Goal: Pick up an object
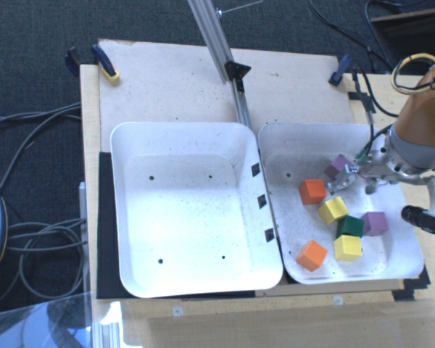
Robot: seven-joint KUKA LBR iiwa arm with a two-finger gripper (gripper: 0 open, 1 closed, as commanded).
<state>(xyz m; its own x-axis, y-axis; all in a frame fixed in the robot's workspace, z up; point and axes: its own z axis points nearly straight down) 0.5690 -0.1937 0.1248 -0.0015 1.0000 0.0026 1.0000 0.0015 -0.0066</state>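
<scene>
Pale wooden worktop (174,85), speckled and clamped at the corners, bearing two shallow white plastic bins side by side. Left bin (130,151) smooth-walled with rounded corners. Right bin (279,151) holding small matte cubes in a loose cluster. Grey arm with orange band (420,118) reaching in from the right, gripper (346,178) low over the right bin; fingers too blurred to tell whether open or closed. Purple cube (340,164) just beside the fingers, possibly touching. Red-orange cube (312,191) and yellow cube (333,209) close below them. Green cube (350,226), second purple cube (375,222), second yellow cube (347,248) and orange cube (312,255) farther toward the near rim.
</scene>
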